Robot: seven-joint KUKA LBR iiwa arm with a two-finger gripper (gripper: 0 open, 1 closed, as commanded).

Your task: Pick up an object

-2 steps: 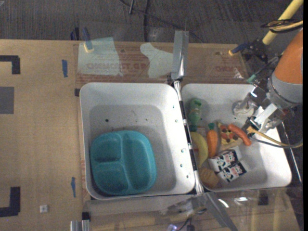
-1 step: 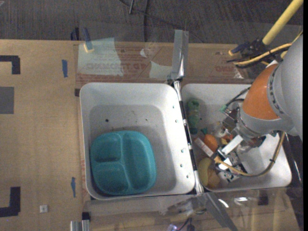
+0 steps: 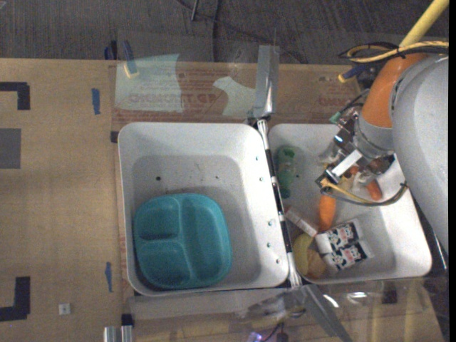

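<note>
One camera looks down on the bench (image 3: 57,212) from above, tilted a little so the far edge of the bench and a strip of dark floor (image 3: 299,9) with cables lie along the top of the frame. It stands far enough off to take in both white bins whole: the left bin (image 3: 189,137) sits near the middle of the frame, the right bin (image 3: 406,251) toward the right side. The bench's near edge falls outside the bottom of the frame. The arm (image 3: 420,120) enters from the right, large and close to the lens, covering the right bin's far right corner.
</note>
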